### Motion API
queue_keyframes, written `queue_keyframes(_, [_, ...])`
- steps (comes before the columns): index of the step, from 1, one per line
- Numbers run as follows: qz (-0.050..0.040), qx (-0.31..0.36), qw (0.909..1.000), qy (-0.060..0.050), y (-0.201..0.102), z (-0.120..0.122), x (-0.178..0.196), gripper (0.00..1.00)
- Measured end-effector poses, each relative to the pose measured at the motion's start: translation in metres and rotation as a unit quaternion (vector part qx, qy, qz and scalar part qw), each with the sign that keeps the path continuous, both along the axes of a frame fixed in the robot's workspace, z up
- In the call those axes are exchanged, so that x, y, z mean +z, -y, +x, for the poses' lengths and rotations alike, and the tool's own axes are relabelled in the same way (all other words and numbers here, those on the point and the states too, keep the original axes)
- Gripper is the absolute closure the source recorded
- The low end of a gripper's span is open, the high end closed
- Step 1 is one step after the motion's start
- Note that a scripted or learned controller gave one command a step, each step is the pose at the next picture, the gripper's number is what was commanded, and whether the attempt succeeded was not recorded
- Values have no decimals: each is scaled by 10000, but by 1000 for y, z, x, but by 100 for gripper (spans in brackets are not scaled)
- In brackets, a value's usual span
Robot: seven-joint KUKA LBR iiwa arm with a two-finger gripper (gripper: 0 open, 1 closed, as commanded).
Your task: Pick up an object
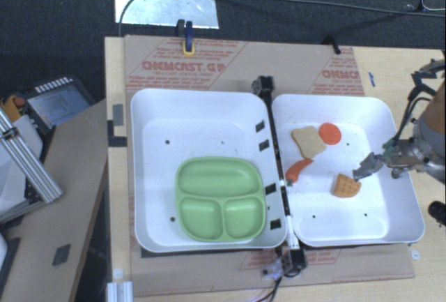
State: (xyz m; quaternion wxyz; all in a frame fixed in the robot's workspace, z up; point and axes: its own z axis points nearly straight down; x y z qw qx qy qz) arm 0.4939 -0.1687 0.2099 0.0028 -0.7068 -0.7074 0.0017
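The gripper hangs low just beside the little waffle in the right bin, likely to grab it, holding nothing; how wide it is I can't tell.

The arm comes in low from the right edge, cables looping over its wrist, and stretches its gripper out to the left and slightly downward, the dark slim tip held close together with nothing visible between it.
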Motion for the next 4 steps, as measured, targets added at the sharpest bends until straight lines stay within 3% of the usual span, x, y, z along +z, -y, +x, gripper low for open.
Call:
queue_keyframes(1, [-9, 9, 10000, 37, 0, 2, 3, 0])
queue_keyframes(2, [-1, 6, 10000, 19, -6, 10, -53, 0])
queue_keyframes(4, [-4, 0, 10000, 28, -1, 9, -127, 0])
